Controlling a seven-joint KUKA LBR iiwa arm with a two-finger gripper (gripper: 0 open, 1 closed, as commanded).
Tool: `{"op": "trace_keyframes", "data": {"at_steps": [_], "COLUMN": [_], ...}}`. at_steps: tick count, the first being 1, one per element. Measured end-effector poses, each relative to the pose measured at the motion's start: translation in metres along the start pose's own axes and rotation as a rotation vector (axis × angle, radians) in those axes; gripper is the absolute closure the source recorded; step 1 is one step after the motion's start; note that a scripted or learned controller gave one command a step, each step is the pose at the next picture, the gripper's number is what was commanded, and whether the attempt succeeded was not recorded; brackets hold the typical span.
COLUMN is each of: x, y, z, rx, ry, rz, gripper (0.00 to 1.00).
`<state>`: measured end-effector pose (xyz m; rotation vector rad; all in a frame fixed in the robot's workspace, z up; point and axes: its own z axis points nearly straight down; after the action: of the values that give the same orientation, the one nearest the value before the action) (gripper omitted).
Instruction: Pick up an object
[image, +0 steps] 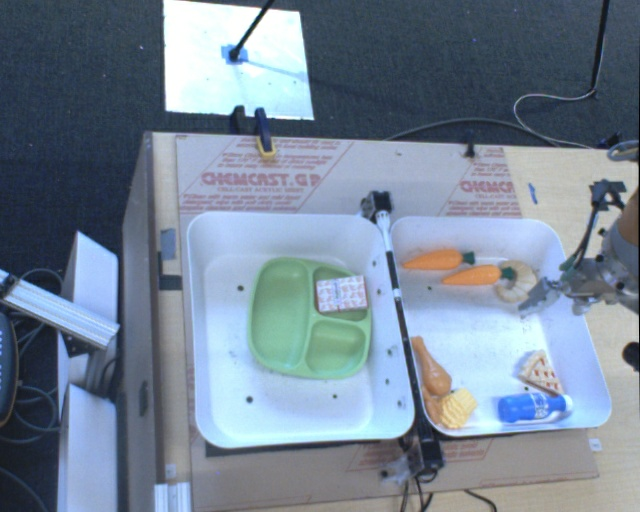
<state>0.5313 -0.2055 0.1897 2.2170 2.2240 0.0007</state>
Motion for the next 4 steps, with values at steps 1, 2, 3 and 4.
{"op": "trace_keyframes", "data": {"at_steps": [1, 2, 3, 4], "x": [0.050, 0.010, 0.028, 0.026], "y": [0.080, 0.098, 0.132, 0.130], "z": [-0.002, 0.090, 0.107, 0.099], "rx": [-0.002, -0.005, 0.025, 0.031], "ry": [0.001, 0.000, 0.003, 0.000], "rz": [-0.001, -0.001, 0.004, 0.000], "gripper": [0.00, 0.00, 0.00, 1.00]}}
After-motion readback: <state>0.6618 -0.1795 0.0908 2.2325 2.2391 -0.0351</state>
